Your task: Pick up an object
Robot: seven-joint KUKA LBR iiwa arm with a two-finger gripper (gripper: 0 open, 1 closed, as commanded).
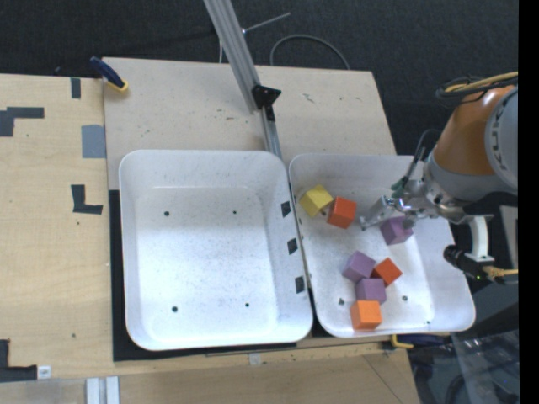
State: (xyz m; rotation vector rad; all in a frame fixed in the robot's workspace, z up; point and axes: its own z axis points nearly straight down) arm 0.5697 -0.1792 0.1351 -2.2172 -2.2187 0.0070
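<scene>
Several cubes lie in the right bin [438,310]: a yellow cube [317,199] and an orange-red cube [342,212] at the back left, and a purple cube [397,231] near the middle right. Toward the front lie another purple cube [360,266], an orange cube [387,271], a third purple cube [370,290] and an orange cube [366,313]. My gripper [392,215] hangs over the right bin, just above the purple cube near the middle right. It is open, with one finger [370,220] spread out toward the orange-red cube. No cube sits between the fingers.
The left bin [202,251] stands beside the right one, their rims meeting at a ridge [295,242]. A slanted metal pole [240,49] crosses the back of the bench. A cable loop [307,49] lies behind the bins.
</scene>
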